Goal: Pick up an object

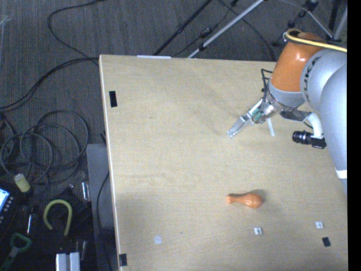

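The claw (252, 123) hangs over the tan surface (169, 151) with its two thin fingers spread apart and nothing between them. The orange toy (246, 199), shaped like a little drumstick, lies flat on the surface well below the claw, nearer the front edge. They are not touching.

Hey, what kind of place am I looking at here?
Probably a robotics lab or test workshop: a robot arm reaches over a plain wooden bench, loose cables sprawl across grey carpet, and tripod legs stand behind.
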Motion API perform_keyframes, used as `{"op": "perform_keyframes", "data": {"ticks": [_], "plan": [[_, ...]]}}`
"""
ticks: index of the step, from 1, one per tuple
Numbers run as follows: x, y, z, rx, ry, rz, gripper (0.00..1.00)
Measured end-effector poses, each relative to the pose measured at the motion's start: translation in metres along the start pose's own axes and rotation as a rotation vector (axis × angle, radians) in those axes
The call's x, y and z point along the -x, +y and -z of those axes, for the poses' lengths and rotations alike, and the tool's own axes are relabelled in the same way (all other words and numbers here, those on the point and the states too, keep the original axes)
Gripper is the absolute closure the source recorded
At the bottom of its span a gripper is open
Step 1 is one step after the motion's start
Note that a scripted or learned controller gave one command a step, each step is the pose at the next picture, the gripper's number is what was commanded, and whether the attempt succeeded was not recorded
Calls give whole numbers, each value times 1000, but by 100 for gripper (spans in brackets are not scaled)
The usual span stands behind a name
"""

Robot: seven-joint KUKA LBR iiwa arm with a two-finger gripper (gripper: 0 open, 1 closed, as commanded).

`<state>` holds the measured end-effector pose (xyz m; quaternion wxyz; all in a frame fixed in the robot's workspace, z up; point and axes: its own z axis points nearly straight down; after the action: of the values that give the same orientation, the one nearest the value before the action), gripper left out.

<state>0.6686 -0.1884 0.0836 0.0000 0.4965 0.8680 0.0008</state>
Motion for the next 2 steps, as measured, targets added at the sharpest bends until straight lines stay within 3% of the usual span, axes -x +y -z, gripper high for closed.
{"op": "perform_keyframes", "data": {"ticks": [1, 2], "plan": [[22, -12, 53, 1, -2, -73, 0], [22, -12, 53, 0, -2, -73, 0]]}}
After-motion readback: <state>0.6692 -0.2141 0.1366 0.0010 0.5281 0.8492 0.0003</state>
